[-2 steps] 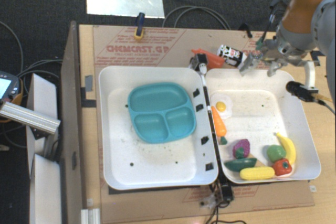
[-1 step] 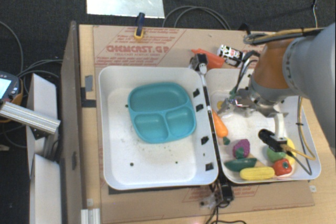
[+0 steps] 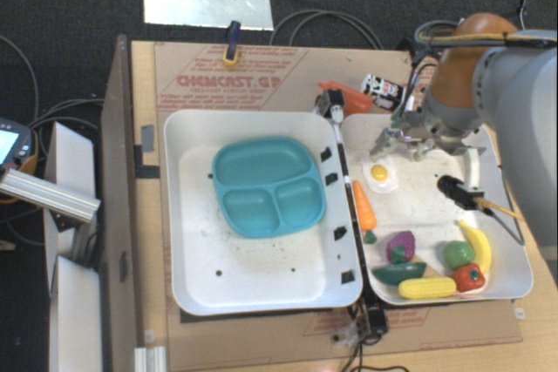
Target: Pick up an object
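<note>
**Nothing picked up yet: the gripper is just by the egg**

Camera view: The gripper [image 3: 403, 144] hangs low over the right bin [image 3: 418, 203]. It is just above the toy egg [image 3: 379, 175], a little to the right of it. I cannot tell if the gripper is wide or narrow, because it is small and partly hidden from this side. I see no toy held in it.

The egg lies flat on the white floor of the bin. It is the closest toy to the gripper, so I think it is the one to be picked up. The carrot [image 3: 364, 205] lies just below the egg, by the bin wall. The purple toy [image 3: 400, 246], the corn [image 3: 426, 287], the tomato [image 3: 469, 276] and the banana [image 3: 478, 244] lie well below the egg, near the bottom end of the bin. The blue plate [image 3: 268, 186] sits far to the left of the egg, in the left bin [image 3: 196, 274].

So I think the reaching part is nearly done. The grab and the lift are both left to do.
</note>
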